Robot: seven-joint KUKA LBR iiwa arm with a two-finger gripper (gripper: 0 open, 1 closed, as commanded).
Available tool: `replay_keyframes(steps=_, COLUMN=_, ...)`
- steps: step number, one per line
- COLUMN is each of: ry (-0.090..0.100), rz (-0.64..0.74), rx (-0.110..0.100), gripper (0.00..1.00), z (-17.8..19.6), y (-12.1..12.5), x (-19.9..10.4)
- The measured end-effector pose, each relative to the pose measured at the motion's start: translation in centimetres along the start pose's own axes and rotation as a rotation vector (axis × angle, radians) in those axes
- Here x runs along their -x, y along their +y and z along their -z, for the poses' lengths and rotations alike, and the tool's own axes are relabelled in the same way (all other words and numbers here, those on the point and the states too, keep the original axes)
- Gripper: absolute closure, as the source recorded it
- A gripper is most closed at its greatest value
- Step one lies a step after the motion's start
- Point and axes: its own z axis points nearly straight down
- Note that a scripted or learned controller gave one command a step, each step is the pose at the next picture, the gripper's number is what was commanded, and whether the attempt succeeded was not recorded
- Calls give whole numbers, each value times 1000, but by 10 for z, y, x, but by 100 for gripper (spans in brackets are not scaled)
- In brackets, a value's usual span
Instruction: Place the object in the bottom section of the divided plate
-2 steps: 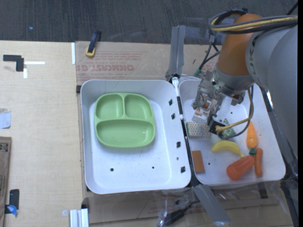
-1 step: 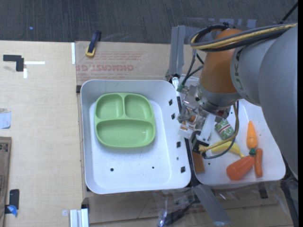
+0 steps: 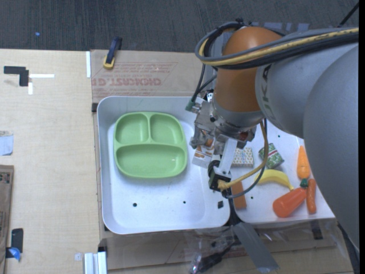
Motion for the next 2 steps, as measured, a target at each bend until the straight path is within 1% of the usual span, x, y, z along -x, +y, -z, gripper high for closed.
replay_keyframes(steps=1, ry=-1, rz=176, rx=1, gripper=100, z=13, y=-19, x=-75)
replay_keyframes(steps=2, ry=-1, rz=176, rx=1, gripper=0, z=13, y=-19, x=-75)
